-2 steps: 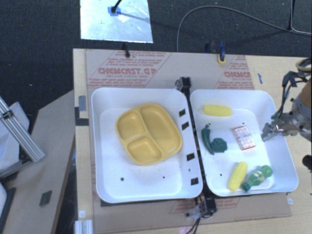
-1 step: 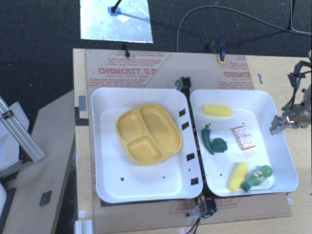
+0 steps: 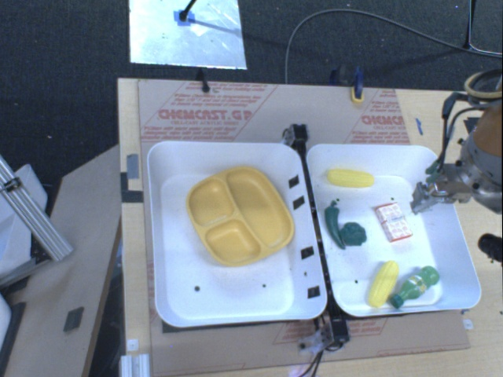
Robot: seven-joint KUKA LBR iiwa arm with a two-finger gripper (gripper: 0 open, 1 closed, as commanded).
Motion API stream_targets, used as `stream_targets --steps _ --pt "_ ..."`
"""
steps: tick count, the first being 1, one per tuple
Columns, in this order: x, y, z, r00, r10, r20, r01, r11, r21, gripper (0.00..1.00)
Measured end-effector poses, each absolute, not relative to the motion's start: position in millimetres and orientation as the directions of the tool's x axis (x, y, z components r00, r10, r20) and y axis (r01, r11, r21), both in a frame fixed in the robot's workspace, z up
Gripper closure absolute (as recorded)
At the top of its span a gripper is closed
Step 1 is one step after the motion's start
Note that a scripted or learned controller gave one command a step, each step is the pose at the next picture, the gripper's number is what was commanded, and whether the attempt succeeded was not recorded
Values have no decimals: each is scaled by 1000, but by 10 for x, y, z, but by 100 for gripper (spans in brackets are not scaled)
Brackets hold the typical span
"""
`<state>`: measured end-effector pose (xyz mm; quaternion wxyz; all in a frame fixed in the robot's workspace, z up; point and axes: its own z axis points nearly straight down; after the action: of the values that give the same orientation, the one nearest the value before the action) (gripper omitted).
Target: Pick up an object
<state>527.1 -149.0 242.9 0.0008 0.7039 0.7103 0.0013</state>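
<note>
The right bin (image 3: 409,159) holds several items. A yellow corn cob (image 3: 350,179) lies near its far side. A dark green pepper (image 3: 339,225) lies by the left wall. A small red and white box (image 3: 393,221) sits in the middle. At the front lie a second corn cob (image 3: 383,283) and a green bottle (image 3: 415,286). My gripper (image 3: 423,196) hangs over the bin's right part, just right of the box and above it in the view. I see nothing between its fingers.
The left bin (image 3: 169,289) holds a yellow divided plate (image 3: 239,214). Black clips (image 3: 305,226) run along the seam between the bins. A cable (image 3: 330,22) loops beyond the bench, and a metal sheet (image 3: 185,22) lies at the far left.
</note>
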Motion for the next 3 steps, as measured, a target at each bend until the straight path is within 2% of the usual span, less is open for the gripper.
stream_targets --steps 2,3 --pt "5339 -573 2369 -10 1000 2 1000 10 2 100" --pt "5534 9 2323 -12 1000 2 1000 12 3 100"
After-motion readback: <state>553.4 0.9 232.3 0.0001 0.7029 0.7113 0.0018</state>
